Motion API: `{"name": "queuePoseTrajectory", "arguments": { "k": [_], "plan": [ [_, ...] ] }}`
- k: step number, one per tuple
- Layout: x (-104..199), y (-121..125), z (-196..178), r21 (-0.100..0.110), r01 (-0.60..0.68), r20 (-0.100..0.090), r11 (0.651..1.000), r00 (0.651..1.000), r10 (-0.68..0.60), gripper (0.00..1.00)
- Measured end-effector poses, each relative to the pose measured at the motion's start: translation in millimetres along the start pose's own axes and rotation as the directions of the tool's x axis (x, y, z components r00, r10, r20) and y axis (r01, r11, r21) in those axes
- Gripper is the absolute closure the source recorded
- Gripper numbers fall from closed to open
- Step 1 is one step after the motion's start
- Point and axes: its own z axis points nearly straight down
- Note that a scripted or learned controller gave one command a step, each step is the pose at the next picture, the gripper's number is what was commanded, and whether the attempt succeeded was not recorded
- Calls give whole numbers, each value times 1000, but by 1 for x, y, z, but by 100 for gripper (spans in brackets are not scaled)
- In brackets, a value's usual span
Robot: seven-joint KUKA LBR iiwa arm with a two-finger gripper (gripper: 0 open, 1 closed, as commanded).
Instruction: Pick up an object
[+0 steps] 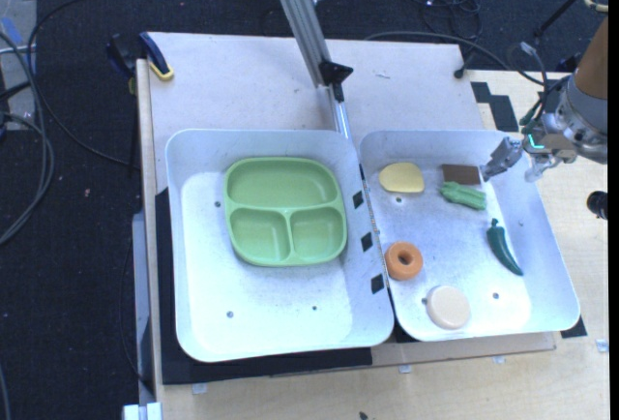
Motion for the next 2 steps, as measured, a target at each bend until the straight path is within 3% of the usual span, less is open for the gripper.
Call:
{"name": "queuePoseTrajectory", "arguments": {
  "k": [1, 2],
  "plan": [
    [0, 1, -1, -2, 0, 1, 1000, 1000, 0, 0],
    [-3, 1, 42, 2, -2, 0, 1000, 1000, 2, 0]
  ]
}}
